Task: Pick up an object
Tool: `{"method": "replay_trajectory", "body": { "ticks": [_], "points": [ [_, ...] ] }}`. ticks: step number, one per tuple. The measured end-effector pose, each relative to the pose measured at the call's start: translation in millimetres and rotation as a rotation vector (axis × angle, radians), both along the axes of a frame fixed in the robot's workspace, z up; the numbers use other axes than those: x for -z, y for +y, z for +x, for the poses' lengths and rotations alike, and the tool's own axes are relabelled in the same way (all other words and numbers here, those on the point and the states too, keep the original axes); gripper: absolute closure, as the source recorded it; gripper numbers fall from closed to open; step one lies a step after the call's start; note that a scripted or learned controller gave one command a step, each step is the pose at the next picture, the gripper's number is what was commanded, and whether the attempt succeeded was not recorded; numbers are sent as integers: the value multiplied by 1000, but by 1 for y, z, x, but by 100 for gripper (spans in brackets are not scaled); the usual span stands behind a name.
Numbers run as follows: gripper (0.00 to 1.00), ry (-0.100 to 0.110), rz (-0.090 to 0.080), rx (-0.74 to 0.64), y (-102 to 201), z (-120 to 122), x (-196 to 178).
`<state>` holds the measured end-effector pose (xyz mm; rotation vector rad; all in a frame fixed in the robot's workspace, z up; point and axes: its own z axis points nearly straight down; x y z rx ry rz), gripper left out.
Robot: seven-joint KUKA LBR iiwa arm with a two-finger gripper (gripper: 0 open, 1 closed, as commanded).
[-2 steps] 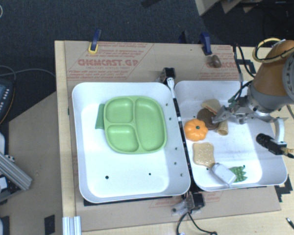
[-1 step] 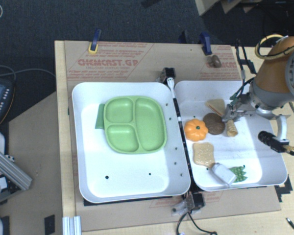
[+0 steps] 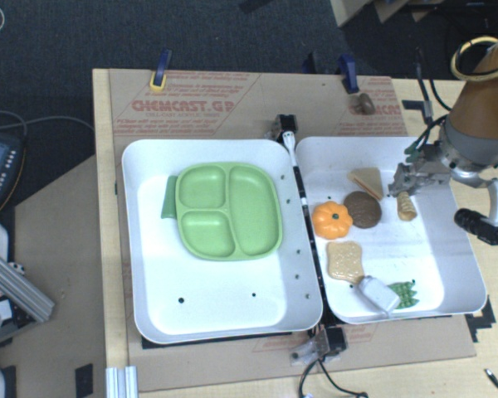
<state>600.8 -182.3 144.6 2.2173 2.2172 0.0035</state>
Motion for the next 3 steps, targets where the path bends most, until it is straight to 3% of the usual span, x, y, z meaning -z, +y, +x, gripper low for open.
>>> {"method": "replay_trajectory", "body": {
  "ticks": [2,3],
  "points": [
    [100,-1,0,-1,5,0,-83],
    [100,9,5,-4,50,-21,-74]
  ]
}}
